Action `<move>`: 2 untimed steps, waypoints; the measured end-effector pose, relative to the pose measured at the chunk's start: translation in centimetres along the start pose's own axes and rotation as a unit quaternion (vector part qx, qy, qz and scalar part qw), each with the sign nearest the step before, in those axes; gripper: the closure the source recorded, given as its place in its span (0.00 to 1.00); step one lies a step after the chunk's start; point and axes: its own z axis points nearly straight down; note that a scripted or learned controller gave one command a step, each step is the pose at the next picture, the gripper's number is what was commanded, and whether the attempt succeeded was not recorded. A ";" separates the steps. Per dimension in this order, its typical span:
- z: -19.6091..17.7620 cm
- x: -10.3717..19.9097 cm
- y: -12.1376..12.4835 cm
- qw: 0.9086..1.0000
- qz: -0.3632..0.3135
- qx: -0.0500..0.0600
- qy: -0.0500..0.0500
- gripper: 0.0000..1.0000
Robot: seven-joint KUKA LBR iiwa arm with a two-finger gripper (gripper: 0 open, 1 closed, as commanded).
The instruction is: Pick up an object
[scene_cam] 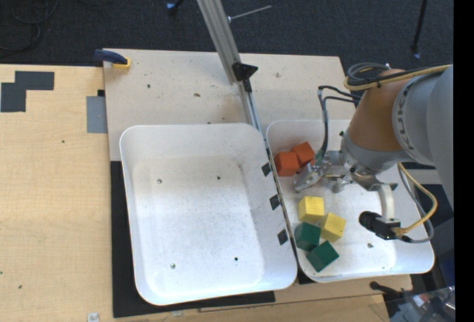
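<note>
Right now the arm (400,124) reaches in from the right and bends down over the right bin (415,257). Its pincer (311,178) sits low, just beside the orange blocks (295,159) near the bin's top left corner. The metal tips point toward those blocks, and one tip looks close to touching them. I cannot tell how far the pincer is open, because the wrist hides part of it. No block shows between the tips, so it does not seem to hold anything yet.

All the blocks lie in the right bin. Two yellow blocks (321,215) sit near the middle, touching each other. Two green blocks (314,245) sit just below them, near the bin's front. The left bin (192,217) stands next to it on the counter (170,87), with a row of small black clips along the wall between them.

The task is to pick up one thing, and any block would do. The orange ones are the nearest to the pincer, so I think they are what it is going for. They sit tight against the bin's wall — that could make it hard to get a tip on each side. They also touch each other, so the pincer may push one away — or catch both.
</note>
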 end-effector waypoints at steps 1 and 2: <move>-1.0 -0.1 0.0 1.000 0.003 0.000 0.000 1.00; -5.6 -0.7 -0.7 1.000 0.004 -0.001 0.000 1.00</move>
